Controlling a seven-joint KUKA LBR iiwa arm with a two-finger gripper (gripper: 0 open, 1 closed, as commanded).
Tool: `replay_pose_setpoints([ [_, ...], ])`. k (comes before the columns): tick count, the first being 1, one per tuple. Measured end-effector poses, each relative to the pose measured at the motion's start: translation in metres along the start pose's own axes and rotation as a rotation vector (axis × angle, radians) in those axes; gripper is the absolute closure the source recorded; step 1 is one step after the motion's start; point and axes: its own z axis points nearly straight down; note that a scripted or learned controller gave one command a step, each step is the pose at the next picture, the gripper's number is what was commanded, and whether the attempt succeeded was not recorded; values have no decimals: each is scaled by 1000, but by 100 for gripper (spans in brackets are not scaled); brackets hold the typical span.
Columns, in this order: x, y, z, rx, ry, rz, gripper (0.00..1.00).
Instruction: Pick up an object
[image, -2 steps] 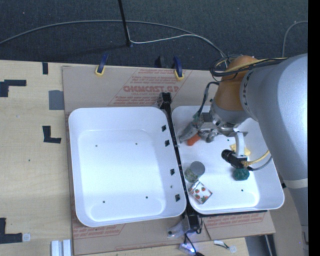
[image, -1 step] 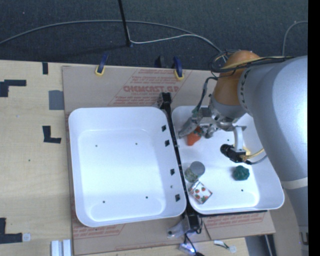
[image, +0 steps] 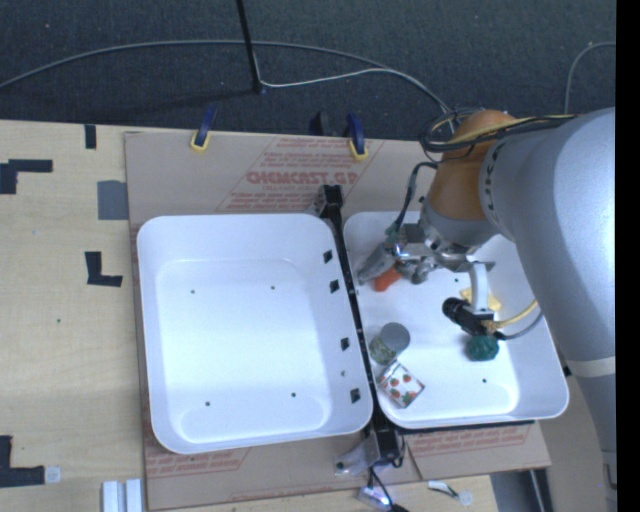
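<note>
In right bin (image: 535, 395), jaws (image: 385, 268) down at small orange object (image: 383, 282) near the divider, apparently lined up for a pinch; spread or pressed, cannot tell.

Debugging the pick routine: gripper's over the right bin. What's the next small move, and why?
Probably a short descent onto the orange object. The gripper sits right by it in the right bin, with nothing visibly between its fingers. The grey cylinder and green object lie farther off.
</note>
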Motion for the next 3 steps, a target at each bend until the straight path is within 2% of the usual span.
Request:
replay_pose_setpoints([
  [1, -1, 14, 1, 1, 0, -1, 0],
  [2, -5, -2, 0, 0, 0, -1, 0],
  [3, -6, 21, 1, 1, 0, -1, 0],
])
